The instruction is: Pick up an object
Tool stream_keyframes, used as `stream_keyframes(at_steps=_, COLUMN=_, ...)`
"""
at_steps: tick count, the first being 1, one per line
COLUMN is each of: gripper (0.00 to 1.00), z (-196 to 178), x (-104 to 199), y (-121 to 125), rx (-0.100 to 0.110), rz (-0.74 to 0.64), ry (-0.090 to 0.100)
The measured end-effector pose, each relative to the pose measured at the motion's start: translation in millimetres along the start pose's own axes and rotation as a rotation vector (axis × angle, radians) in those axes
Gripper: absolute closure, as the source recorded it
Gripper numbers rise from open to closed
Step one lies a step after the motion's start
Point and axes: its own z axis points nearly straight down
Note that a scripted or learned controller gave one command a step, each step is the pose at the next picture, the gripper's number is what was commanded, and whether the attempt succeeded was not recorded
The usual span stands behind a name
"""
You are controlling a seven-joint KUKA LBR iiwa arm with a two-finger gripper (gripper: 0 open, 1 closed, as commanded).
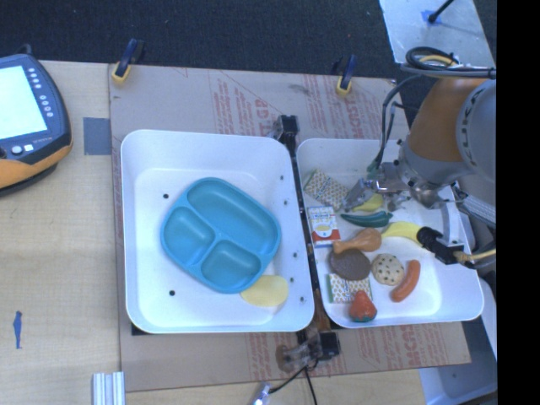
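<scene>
My gripper (368,196) is low over the back of the right bin (456,309), reaching in from the right. Directly beneath and in front of it lies a dark green vegetable (368,220), with a patterned packet (324,187) to its left. Near them lie a yellow banana (405,230), a drumstick (358,242), a brown patty (348,265), a speckled cookie (387,269), a red sausage (406,280) and a red fruit piece (363,307). I see nothing lifted off the bin floor.
The left bin (143,302) holds a blue divided plate (221,234) and a pale yellow piece (265,291) at its front right. Two small cards (322,224) lie along the right bin's left wall. A tablet pendant (25,116) rests at far left.
</scene>
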Motion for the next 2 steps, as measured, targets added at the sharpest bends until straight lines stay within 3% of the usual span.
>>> stream_keyframes(at_steps=1, gripper=0.0, z=0.3, x=-3.5, y=-37.1, rx=0.0, rz=-0.001, ry=0.0)
stream_keyframes(at_steps=2, gripper=0.0, z=-0.6, x=-41.8, y=31.5, rx=-0.003, rz=0.002, ry=0.002)
